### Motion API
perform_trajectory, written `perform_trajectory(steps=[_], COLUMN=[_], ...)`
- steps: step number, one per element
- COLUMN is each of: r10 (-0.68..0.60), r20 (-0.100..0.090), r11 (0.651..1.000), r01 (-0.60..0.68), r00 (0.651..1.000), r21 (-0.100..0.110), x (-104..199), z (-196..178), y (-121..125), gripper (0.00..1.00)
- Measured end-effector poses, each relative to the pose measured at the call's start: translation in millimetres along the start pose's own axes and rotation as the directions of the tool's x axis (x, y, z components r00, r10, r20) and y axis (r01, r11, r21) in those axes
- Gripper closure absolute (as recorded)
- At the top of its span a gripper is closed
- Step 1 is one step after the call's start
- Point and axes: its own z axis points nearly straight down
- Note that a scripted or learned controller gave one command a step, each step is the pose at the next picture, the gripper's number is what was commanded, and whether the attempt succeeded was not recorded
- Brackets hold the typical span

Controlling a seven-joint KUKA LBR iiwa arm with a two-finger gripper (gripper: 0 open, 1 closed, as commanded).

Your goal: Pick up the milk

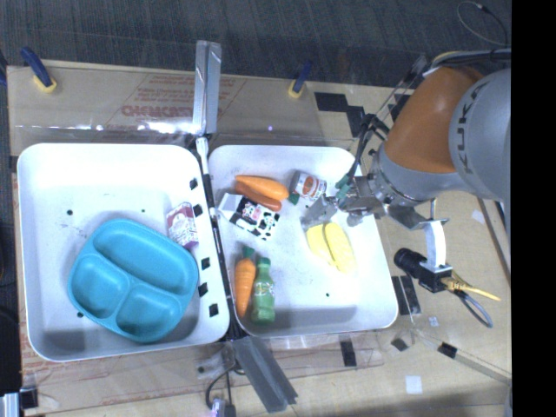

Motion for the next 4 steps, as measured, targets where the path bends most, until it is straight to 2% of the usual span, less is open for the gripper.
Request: perform_trajectory(steps=[1, 2, 3, 4], r10=[0.081, 0.257, 0.382, 0.504], r20=[-0.001, 0.0, 0.001, 0.007], r11=[0.997, 0.966, 0.924, 0.863], r01=[-0.081, -0.257, -0.382, -0.504], r00=[0.997, 0.966, 0.924, 0.863], r21=[0.005, 0.005, 0.007, 0.035], x=[61.3, 63.5, 35.3, -38.1], z=[60.2, 131.8, 131.6, 99.1], y=[33.1, 26.2, 96.6, 111.3], gripper=[0.0, 0.0, 0.0, 0.0])
